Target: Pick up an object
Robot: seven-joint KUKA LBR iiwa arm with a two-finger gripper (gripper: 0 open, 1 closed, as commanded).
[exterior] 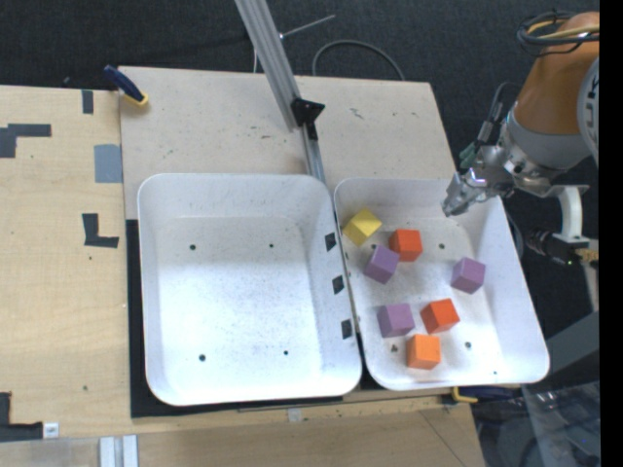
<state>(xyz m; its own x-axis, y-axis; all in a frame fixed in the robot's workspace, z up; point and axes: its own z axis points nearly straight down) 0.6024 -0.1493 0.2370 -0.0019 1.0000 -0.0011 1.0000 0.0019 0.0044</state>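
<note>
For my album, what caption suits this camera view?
End effector poised over right bin holding seven coloured cubes, beside the left bin.

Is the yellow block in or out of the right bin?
In: the yellow block lies on the right bin's floor near its far left corner.

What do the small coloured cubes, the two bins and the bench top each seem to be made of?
Coloured cubes: probably painted wood or foam; matte, flat colour, crisp edges. Left bin and right bin: likely moulded plastic; smooth white, rounded corners, faintly speckled floors. Bench top: looks like plywood or particleboard; pale tan, scuffed, unvarnished.
</note>
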